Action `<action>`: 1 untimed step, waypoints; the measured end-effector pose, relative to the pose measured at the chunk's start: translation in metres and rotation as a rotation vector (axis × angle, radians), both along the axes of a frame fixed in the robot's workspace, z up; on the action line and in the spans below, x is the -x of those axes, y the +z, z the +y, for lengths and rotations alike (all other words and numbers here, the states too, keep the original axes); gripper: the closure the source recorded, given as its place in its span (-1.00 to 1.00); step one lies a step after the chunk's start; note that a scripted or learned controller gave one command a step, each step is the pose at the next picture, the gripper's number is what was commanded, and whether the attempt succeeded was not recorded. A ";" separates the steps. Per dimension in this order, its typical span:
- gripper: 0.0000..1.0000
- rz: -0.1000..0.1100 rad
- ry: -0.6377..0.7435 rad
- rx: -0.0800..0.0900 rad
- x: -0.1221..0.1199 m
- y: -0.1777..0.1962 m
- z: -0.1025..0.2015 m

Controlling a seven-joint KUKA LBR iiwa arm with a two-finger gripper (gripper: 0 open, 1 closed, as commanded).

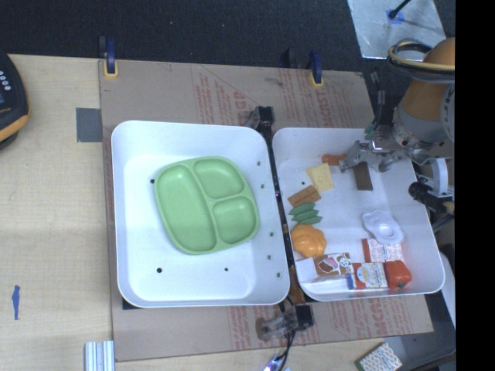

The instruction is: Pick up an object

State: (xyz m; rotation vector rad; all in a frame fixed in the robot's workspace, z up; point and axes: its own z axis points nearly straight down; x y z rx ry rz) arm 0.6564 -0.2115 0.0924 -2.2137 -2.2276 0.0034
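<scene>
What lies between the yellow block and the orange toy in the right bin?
In the camera view, a brown piece and a green piece lie between the yellow block and orange toy.

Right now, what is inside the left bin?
The left bin holds one green divided plate with three compartments, lying flat. Nothing sits on the plate. Whatever is under it is covered.

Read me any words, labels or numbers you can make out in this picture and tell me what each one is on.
No text here can be quoted.
Cardboard sheet under the bins: red printed lettering in diagonal rows, too blurred to read.
Small carton in the right bin: a picture and print, too small to read.
Red and white packet beside it: print too small to read.
Black device at the left edge: buttons, no legible marks.
</scene>
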 end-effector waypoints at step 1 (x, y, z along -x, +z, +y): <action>-1.00 0.002 -0.003 -0.001 0.005 0.000 0.000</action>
